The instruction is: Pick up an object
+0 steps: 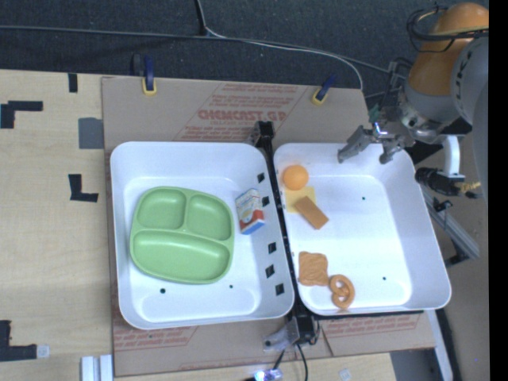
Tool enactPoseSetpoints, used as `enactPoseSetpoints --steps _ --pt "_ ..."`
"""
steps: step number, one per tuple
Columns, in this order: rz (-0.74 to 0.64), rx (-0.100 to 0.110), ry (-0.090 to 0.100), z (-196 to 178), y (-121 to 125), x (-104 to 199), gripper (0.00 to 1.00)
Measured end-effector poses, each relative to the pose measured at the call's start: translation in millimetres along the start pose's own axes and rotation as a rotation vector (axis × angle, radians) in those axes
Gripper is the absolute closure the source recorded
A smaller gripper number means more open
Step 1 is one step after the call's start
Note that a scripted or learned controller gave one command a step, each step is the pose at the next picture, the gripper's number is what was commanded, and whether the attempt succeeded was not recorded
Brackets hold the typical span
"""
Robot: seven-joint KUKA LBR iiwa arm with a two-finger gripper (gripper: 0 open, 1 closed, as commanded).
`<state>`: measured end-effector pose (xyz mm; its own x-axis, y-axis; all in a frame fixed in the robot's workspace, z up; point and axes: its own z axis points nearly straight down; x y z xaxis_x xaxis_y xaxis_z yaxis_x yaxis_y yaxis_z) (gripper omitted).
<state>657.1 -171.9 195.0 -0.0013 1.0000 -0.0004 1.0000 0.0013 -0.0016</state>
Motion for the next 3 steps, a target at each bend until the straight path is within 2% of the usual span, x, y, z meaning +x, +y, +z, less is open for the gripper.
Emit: enactPoseSetpoints --steps 1,2,3 --pt "0.001 0.004 -0.001 49.9 -3.2 -8.7 0.00" --pt "-0.001 -0.003 -0.001 107.6 -4.2 -12.1 0.00" --pt "-0.001 -0.003 -0.002 108.7 -3.3 -11.9 0.00"
